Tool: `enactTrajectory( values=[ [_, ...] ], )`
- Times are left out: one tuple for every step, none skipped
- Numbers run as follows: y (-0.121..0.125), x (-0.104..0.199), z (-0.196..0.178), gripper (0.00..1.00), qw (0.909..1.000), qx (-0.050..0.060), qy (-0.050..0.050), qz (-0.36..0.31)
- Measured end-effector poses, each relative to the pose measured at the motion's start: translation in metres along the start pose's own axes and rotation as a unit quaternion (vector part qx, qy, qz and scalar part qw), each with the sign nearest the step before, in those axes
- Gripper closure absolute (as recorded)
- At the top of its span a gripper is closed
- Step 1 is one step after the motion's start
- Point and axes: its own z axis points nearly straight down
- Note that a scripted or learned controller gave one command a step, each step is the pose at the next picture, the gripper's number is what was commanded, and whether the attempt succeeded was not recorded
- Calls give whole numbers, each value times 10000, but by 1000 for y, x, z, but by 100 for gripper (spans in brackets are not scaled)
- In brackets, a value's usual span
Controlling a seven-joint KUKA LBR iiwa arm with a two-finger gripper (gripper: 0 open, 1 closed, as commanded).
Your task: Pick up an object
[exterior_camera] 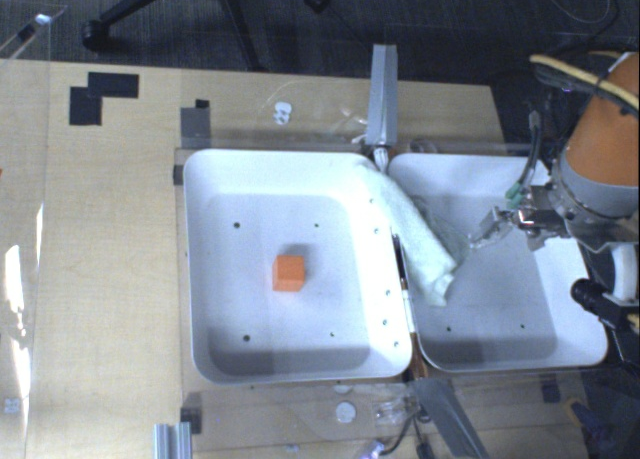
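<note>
Nearest the bottom of the camera view, you had the front rims of the two bins, and a little above them the orange cube sat alone on the floor of the left bin, roughly at its middle and clear of every wall. That was the likeliest thing for you to pick, and it lay well apart from the gripper, off to the left across the ridge where the bins meet. The cube looked about square, so you had no long axis to line up with, only faces set a shade askew to the bin walls. In the right bin, a white cloth was draped from the shared corner down toward the floor, lying between the gripper and the cube. The gripper hung over the right bin near the cloth's upper part; it was small and blurred, so you could not tell how it was set or whether it touched the cloth. Farther right, the arm was cut off by the frame edge.
</note>
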Motion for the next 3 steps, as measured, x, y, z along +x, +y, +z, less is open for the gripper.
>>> enactTrajectory(
  values=[
    [-22, 8, 149, 0, 9987, -64, -11, -513],
    [-20, 9, 138, 100, 9986, -85, -4, -527],
    [46, 37, 58, 100, 9989, -9, -4, 469]
  ],
)
